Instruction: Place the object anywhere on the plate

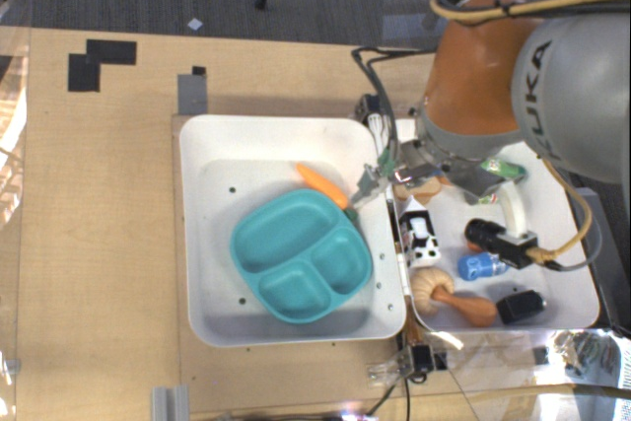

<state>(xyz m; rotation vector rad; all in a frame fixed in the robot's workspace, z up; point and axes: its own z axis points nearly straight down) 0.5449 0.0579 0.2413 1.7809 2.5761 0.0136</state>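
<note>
A teal divided plate (301, 254) lies in the left white bin (212, 212). An orange carrot (322, 182) rests aslant at the plate's upper right rim, its lower end toward the bin's right wall. My gripper (366, 184) hangs low over the wall between the two bins, its tip just right of the carrot's lower end. From this angle I cannot make out whether the tip touches the carrot. The grey arm with the orange band (478, 79) covers the upper part of the right bin.
The right bin (584, 303) holds a black-and-white piece (421, 239), a small blue item (481, 266), a tan wooden piece (446, 295), a black block (521, 307) and a white tube (511, 208). Cables run along the bins' far edge.
</note>
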